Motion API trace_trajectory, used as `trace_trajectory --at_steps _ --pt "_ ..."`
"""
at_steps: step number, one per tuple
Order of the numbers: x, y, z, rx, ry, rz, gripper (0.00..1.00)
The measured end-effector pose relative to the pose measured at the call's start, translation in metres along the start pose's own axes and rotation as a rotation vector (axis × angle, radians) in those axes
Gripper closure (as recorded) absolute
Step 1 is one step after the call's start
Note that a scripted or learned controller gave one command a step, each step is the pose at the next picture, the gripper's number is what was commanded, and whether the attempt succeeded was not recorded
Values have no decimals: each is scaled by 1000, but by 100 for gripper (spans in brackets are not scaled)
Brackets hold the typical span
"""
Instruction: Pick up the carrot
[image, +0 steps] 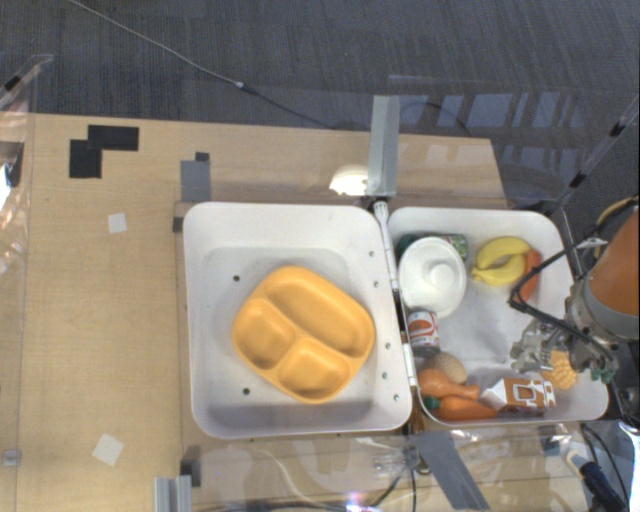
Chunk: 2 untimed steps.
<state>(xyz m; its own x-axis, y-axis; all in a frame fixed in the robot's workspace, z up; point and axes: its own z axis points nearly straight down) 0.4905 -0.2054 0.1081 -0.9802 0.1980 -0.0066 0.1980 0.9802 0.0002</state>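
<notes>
So from the overhead camera, you've got the two white bins sitting side by side on the wooden bench. The left bin (200, 300) has just a yellow divided plate (303, 331) lying in the middle, tilted a bit diagonally, three compartments visible.

The right bin (545, 222) is where all the clutter is. The carrot (450, 385) is down at the near-left corner of that bin, orange, lying roughly sideways, with a second orange piece (466, 408) right below it against the bin's front wall. There's a brownish potato-looking thing (449, 365) touching it from above. Just above that, a small can (423, 330) with a red label stands against the divider, and a white bowl (433, 273) sits further back. A banana (501, 259) lies in the back part, with something reddish-orange (530, 275) right beside it. A small orange carton (522, 393) lies to the right of the carrot.

The gripper (552, 350) comes in from the right edge, hanging over the right side of that bin, near the carton, well apart from the carrot. Honestly can't tell how it's set, it's too cluttered and blurry there. Nothing visibly held.
</notes>
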Motion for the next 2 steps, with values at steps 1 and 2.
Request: trace_trajectory --at_steps 1,2 --pt "-2 -1 -155 2 -15 160 100" --pt "-16 21 -3 -3 11 26 100"
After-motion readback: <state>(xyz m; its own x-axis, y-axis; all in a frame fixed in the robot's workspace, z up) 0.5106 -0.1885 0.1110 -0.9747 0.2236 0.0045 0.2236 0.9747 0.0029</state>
